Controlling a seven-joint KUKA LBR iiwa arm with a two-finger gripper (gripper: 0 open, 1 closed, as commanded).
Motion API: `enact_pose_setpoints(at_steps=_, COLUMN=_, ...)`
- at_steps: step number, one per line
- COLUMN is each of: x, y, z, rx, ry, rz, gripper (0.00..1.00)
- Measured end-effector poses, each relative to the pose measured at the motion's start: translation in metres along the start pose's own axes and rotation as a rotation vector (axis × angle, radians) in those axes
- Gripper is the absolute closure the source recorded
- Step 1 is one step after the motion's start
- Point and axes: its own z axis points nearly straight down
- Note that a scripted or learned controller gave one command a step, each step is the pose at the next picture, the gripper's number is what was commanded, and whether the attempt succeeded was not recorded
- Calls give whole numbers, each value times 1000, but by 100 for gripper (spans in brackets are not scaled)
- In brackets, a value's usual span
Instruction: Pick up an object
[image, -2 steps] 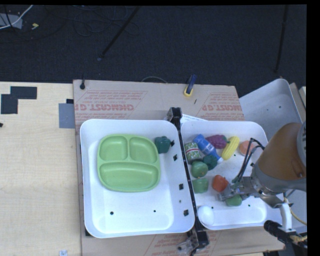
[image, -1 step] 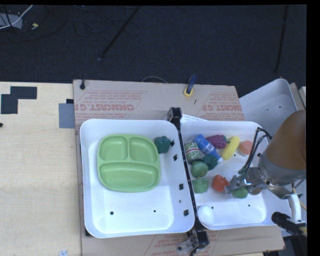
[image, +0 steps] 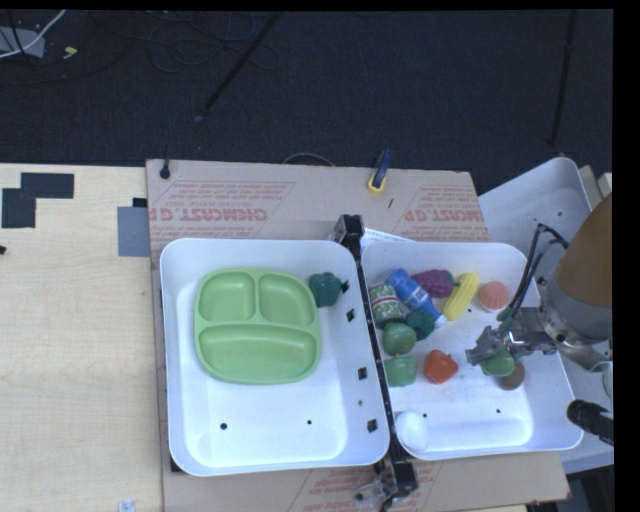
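Note:
My gripper (image: 496, 352) is low in the right bin (image: 470, 440), near its right side, on the arm that comes in from the right. Directly under its tip lies a small round green object (image: 497, 365), with a brown object (image: 511, 379) touching it on the lower right. To the left of them are a red toy (image: 440, 367), a green pepper (image: 402, 371) and a green apple (image: 398, 338). Whether the green object is gripped is not clear from above.
Farther back in the right bin lie a can (image: 383, 300), a blue bottle (image: 411, 292), purple grapes (image: 433, 281), yellow corn (image: 460, 295) and a pink ball (image: 492, 295); a white object (image: 411, 428) sits front left. The left bin (image: 250, 430) holds a green divided plate (image: 257, 326) and a dark green toy (image: 325, 289).

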Motion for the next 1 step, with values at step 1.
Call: enact_pose_setpoints(at_steps=1, x=0, y=1, z=-26, rx=4, ry=1, rz=0, gripper=100)
